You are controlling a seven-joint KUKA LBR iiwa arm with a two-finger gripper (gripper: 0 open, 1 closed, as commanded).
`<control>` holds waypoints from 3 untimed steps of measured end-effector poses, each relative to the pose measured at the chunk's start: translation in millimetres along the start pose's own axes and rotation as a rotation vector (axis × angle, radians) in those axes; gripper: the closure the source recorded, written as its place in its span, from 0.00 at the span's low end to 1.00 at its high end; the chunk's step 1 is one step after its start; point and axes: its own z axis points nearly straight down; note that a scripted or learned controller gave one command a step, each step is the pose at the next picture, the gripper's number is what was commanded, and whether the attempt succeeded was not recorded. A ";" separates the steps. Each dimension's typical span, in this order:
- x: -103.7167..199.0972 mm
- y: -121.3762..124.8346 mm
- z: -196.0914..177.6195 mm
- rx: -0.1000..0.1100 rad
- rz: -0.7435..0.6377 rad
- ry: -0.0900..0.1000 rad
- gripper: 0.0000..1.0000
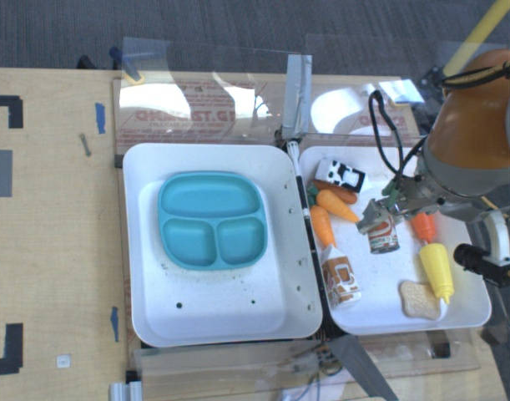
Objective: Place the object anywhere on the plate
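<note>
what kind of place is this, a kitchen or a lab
Most likely a robotics lab bench, not a kitchen: two white bins fixed side by side, toy food like a plastic carrot, and a robot arm reaching in.

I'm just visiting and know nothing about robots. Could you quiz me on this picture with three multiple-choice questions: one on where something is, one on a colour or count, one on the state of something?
1. Where is the plate?
A. In the left bin
B. In the right bin
C. On the wooden bench outside both bins

2. What colour is the plate?
A. Red
B. Turquoise blue
C. Yellow

3. What does the plate hold right now?
A. A carrot
B. The yellow bottle
C. Nothing

Answers:
1. A: it lies in the left bin, while the toys lie in the right bin.
2. B: its three sections are all turquoise blue.
3. C: the carrots and the yellow bottle lie in the right bin, under the gripper.
</note>
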 end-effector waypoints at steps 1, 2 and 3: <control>40.3 52.1 2.7 -0.003 -0.106 0.000 1.00; 96.8 113.8 16.6 -0.001 -0.155 0.002 1.00; 140.1 159.5 117.1 -0.015 -0.060 0.004 1.00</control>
